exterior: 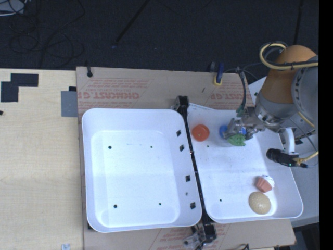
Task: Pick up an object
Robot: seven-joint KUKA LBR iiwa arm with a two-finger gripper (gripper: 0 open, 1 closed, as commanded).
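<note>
Gripper (237, 132) low at right bin (291, 212) far edge over green object (238, 139) and blue object (225, 131), grip state unclear, orange ball (200, 133) near divider, tan ball (259, 202) near front-right corner

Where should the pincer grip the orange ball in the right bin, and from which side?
Across its widest middle, coming straight down from above. The orange ball looks round, so no side grips better, and it sits apart from the green object, though close to the divider between the bins, so close the pincer along the divider, probably.
</note>
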